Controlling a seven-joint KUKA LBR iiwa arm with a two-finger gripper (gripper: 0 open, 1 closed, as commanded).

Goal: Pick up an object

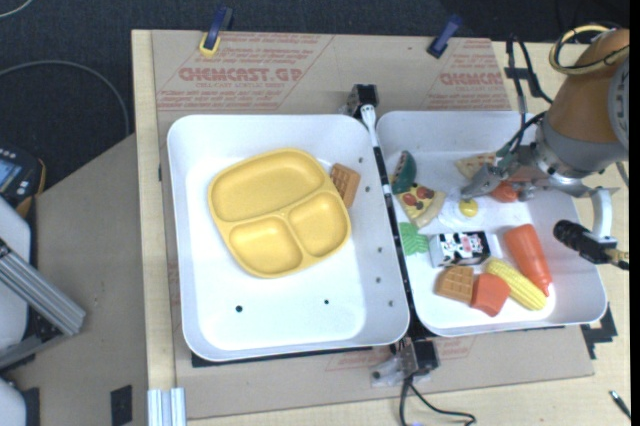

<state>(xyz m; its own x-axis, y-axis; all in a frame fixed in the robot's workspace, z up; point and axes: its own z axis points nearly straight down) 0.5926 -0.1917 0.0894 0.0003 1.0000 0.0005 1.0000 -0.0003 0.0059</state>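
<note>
Looking down at a slant, the camera view shows two shallow white bins side by side on a bench surfaced with brown printed board. Left bin point(200, 314): holds a yellow divided plate point(279, 211) with three compartments, lying flat toward the upper middle, and a small brown waffle piece point(345, 182) touching the plate's right edge, close to the divider between the bins. Right bin point(590, 299): holds a cluster of toy food. A green-and-dark item point(404, 171) lies near the bin's left wall, with a pizza slice point(421, 204) just below it and a small green block point(412, 240) below that. A black-and-white carton point(462, 247) lies near the centre; a second waffle point(456, 284) and a red-orange block point(490, 294) sit touching at the lower edge, beside a corn cob point(518, 283) and an orange carrot point(528, 254). A small yellow round piece point(468, 208) lies below the gripper. The arm point(585, 114) enters from the right, its orange band above the wrist visible. The gripper point(492, 176) is low over the upper part of the right bin, next to a reddish item point(506, 194) partly hidden by it. Jaw state: cannot tell, as the fingers are too blurred, and no object can be confirmed between them.
</note>
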